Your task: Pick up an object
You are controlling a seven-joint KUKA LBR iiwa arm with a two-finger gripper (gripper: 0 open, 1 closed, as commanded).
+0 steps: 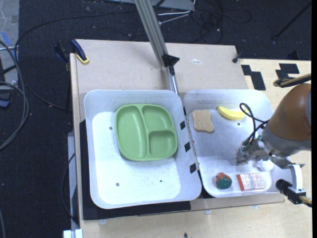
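The right bin point(213, 103) holds a tan slice of toast point(202, 121) near its left wall, a yellow banana point(231, 113) at the back, a red and green round toy point(223, 181) at the front, and a red and white flat packet point(253, 181) at the front right. My gripper point(246, 154) reaches down into this bin from the right, just above and behind the packet. The wrist hides its fingertips. Nothing shows between the fingers.
The left bin point(99, 182) holds a green divided plate point(146, 131). A metal pole point(153, 29) runs from the top of the view down to the gap between the bins. The arm's orange band point(297, 105) overhangs the right bin's right edge.
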